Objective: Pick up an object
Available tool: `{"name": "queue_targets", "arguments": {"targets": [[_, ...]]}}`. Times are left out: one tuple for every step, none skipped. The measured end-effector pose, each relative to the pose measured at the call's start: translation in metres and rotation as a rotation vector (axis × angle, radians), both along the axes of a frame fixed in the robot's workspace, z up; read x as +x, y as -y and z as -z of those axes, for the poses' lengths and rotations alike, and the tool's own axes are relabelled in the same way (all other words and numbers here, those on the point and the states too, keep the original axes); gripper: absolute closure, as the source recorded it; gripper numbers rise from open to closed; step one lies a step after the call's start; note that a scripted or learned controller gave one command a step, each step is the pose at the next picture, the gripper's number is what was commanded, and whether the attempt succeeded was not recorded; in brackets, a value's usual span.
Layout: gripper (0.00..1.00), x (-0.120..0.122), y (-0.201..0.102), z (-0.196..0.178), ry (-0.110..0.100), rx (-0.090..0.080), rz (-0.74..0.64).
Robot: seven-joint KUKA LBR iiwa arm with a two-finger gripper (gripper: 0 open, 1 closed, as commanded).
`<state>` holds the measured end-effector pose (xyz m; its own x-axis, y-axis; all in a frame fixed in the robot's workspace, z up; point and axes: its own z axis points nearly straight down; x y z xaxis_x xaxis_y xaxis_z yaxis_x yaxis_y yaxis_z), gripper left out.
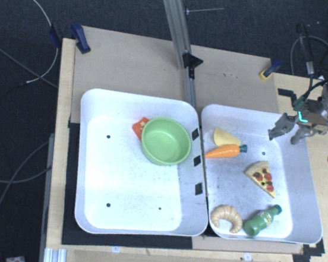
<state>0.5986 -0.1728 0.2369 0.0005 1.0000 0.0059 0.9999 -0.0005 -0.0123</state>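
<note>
Bins: two; I see left bin [88, 207] and right bin [305, 194] side by side.
Bowl [165, 141]: one, green, left bin's far right corner, over a red piece [138, 127].
Gripper [290, 131]: fingers spread, empty, above right bin's far right corner.
Carrot [225, 151]: one, my pick (rigid, light, probably slick); grasp mid-body, near right bin's far left corner.
Others: one each, yellow wedge [225, 137], pizza slice [261, 177], croissant [228, 217], green bottle [260, 221].

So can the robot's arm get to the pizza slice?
Probably yes. The end effector hangs over the right bin's top corner, and the pizza lies flat below it with bare floor around it and nothing on top.
</note>
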Motion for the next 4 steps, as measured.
{"name": "queue_targets", "arguments": {"targets": [[0.0, 0.001, 0.0, -0.003, 0.006, -0.001, -0.001], [0.0, 0.001, 0.005, 0.06, -0.004, 0.0, 0.001], [0.0, -0.005, -0.002, 0.122, -0.004, 0.001, 0.0], [0.0, -0.003, -0.002, 0.136, 0.008, -0.001, 0.0]]}}
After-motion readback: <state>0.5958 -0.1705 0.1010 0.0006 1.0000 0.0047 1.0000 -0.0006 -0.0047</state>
